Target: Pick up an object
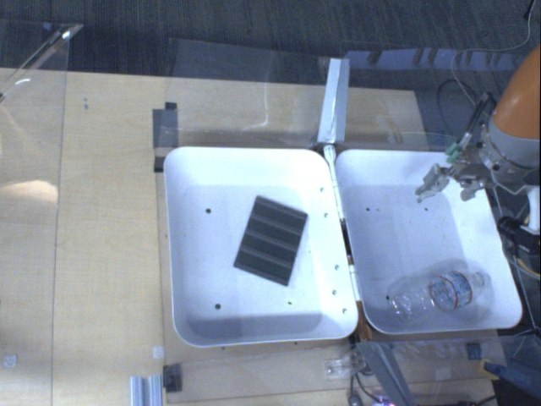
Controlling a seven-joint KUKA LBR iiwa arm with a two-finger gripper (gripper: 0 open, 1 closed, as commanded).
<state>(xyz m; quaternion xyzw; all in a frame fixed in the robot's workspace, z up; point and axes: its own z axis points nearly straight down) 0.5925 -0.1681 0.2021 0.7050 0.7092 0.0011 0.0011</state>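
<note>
A dark grey ribbed rectangular block (271, 240) lies tilted in the middle of the left bin (186, 227). A clear plastic bottle (437, 293) with a blue label lies on its side near the front of the right bin (376, 218). My gripper (448, 183) hangs over the far right part of the right bin, well behind the bottle. Its two fingers are spread apart with nothing between them.
The arm's orange band (520, 108) enters from the right edge. A metal divider post (332, 108) stands behind the gap between the bins. Cables (516, 235) run along the right side. Wooden bench surface stretches out to the left.
</note>
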